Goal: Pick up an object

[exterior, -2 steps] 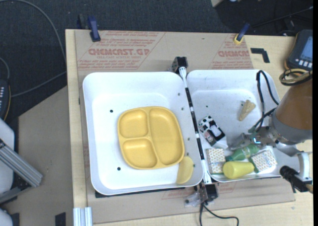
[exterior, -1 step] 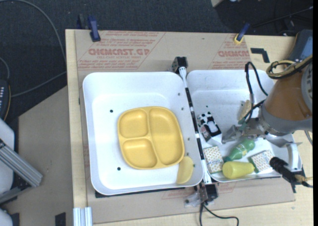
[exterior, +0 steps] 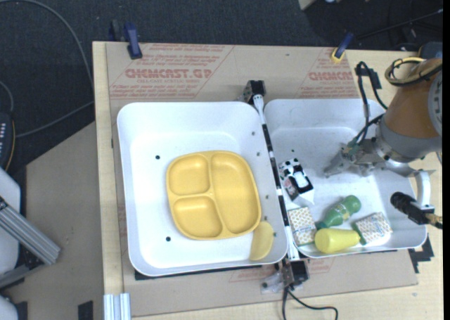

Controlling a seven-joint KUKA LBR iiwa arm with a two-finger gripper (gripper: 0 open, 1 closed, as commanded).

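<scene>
- nearest the camera, along the front edge of the right bin [exterior: 394,111], lies a cluster of small things: a patterned packet [exterior: 301,224], a yellow lemon-shaped toy [exterior: 336,240], a green bottle [exterior: 342,210] leaning just behind it, and a second patterned packet [exterior: 373,228] to the right. they touch or nearly touch, so a clean grab there means closing on one thing alone.
- in the left bin [exterior: 140,192], a yellow divided plate [exterior: 213,194] sits in the middle, with a pale yellow banana-like piece [exterior: 262,242] at its front right corner, against the bin wall.
- a little further back, a small black and white toy [exterior: 295,176] lies near the left wall of the right bin, apart from the cluster; it looks like the easiest pick.
- further back again, the gripper [exterior: 346,162] hangs low over the bare middle of the right bin, beside nothing. i cannot tell whether the fingers are spread or closed; nothing shows between them.
- judgement: no object is picked yet. to do it well, the gripper should centre over a single thing, descend straight, and straddle its narrow side. the round lemon may roll and the flat packets may slip, so the toy or the bottle seems safer.
- the table [exterior: 211,65] beyond carries printed cardboard and blue clamps.
</scene>
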